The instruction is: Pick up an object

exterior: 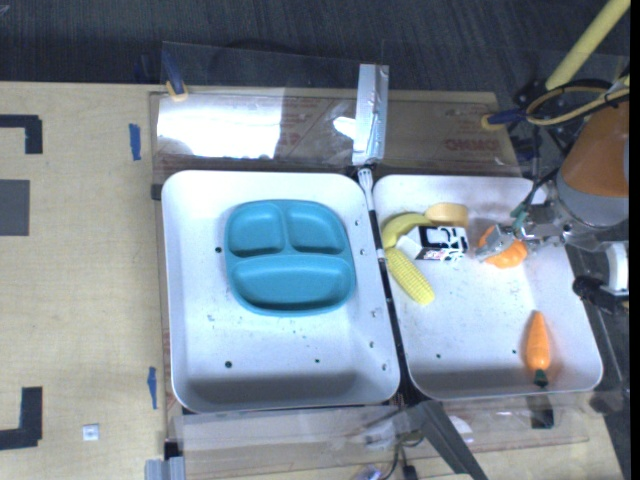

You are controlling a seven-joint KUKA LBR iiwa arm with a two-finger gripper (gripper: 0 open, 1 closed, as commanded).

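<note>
The desk (pixel 70 268) carries two shallow white bins side by side. The left bin (pixel 200 368) holds a blue divided plate (pixel 290 255), which lies flat in the bin's upper half, its three compartments facing up.

The right bin (pixel 470 368) serves as the landmark for the rest. Against its left wall, near the top, a yellow corn cob (pixel 411 275) lies at a slant, and a yellow banana (pixel 398 227) curves just above it, the two close enough that they seem to touch. Just right of the banana sits a small black-and-white item (pixel 441 241), with a pale yellow rounded piece (pixel 447 212) just above it. Toward the bin's lower right corner lies an orange carrot (pixel 538 341), upright in the view with its dark stem end pointing down, well apart from the other things.

The arm (pixel 597 168) comes in over the bin's upper right corner, its orange band showing above the wrist. The tool (pixel 517 233) sits low in the bin's upper right part, directly at a small orange object (pixel 507 255). That object lies at the tool's tip, touching it or nearly so, slightly below and to its left. The metal parts there blur together, so whether the tool is released, clenched, or grasping the orange object cannot be told.

A clear plastic sheet (pixel 260 118) stands behind the left bin.
</note>
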